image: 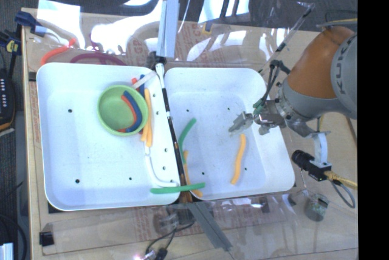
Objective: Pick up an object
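Note:
My gripper hangs over the right part of the right bin, its fingers pointing left and standing open with nothing between them. Just below it an orange stick lies on the bin floor, apart from the fingers. A curved green stick lies by the bin's left wall. In the left bin sits a green bowl holding red and blue pieces, with a second orange stick beside it.
A flat green strip lies across the front rims where the two bins meet. The divider between the bins carries a dark cable. The arm's grey and orange body overhangs the right bin's right rim.

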Available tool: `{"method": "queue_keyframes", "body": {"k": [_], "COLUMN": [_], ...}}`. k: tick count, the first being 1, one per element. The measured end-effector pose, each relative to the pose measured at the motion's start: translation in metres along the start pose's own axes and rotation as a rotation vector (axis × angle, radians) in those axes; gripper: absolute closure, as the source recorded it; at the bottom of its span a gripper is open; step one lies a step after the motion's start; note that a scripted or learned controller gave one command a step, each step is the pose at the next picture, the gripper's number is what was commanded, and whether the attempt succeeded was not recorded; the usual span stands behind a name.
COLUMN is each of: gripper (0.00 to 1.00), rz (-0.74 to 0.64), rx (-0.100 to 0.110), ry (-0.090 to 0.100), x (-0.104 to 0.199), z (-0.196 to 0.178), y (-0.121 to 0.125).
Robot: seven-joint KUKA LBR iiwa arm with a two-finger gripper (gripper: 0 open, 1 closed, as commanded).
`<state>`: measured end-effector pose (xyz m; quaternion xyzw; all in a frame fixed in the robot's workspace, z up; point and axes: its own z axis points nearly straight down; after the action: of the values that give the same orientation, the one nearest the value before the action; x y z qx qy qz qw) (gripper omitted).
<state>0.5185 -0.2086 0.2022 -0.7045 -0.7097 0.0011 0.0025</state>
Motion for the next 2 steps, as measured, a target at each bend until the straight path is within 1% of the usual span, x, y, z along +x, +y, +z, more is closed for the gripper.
{"method": "queue_keyframes", "body": {"k": [1, 2], "gripper": [0.0, 1.0], "rz": [0.175, 0.17], "rx": [-0.011, -0.012], "ry": [-0.005, -0.005], "x": [-0.002, -0.002], "z": [0.107, 0.096], "y": [0.0, 0.001]}}
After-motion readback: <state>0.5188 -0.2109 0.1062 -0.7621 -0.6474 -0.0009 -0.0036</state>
